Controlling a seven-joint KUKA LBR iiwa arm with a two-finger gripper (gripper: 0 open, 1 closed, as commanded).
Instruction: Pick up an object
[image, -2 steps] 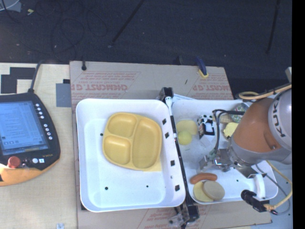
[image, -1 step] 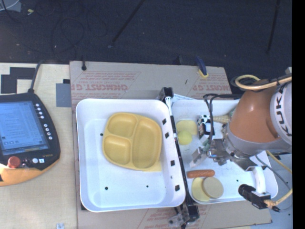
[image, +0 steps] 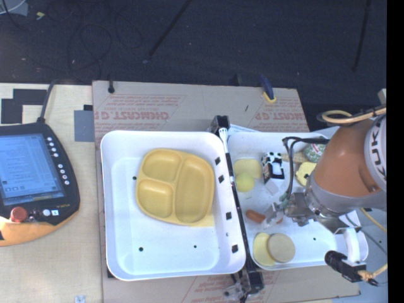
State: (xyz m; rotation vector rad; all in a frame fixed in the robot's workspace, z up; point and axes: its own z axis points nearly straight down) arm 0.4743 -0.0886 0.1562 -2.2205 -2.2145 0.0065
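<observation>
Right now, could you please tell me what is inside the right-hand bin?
The right bin holds pale yellow pieces, a small reddish item and a round beige cup. The arm covers its far right side.

A single fixed camera looks steeply down from above the cardboard-covered bench (image: pixel 189 103), fairly near, seemingly tilted slightly, framing both shallow white plastic bins (image: pixel 120 232) side by side.

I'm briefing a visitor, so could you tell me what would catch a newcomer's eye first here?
The yellow divided plate in the left bin stands out most. Next comes the arm's orange band, looming over the right bin and its scattered small items. At far left lies a control tablet.
</observation>
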